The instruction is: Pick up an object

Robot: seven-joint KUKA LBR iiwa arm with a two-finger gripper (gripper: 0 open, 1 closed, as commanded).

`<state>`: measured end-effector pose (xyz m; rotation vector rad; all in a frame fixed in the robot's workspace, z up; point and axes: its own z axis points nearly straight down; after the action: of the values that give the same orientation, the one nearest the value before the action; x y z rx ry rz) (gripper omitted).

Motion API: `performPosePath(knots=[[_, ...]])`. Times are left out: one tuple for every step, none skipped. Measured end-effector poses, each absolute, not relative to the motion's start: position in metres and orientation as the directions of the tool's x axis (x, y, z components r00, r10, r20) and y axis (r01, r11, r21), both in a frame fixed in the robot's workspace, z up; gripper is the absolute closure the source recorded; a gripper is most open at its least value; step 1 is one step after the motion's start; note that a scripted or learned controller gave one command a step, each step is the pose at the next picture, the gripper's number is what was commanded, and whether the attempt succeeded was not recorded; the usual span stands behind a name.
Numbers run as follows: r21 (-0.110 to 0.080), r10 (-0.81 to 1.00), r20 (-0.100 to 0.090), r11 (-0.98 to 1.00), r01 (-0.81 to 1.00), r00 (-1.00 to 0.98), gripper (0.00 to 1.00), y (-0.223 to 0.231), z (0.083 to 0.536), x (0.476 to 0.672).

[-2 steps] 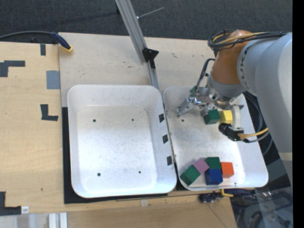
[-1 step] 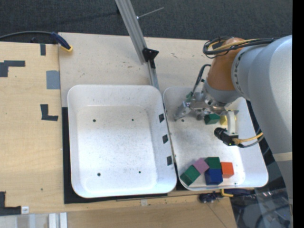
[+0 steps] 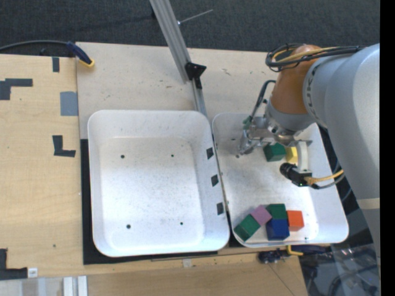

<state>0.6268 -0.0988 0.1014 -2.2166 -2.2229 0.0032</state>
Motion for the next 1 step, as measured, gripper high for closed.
performPosePath(knots=[[0.003,1.0,0.0,0.001,1.0,-0.001,1.0,-0.101,0.1446,0.6308]])
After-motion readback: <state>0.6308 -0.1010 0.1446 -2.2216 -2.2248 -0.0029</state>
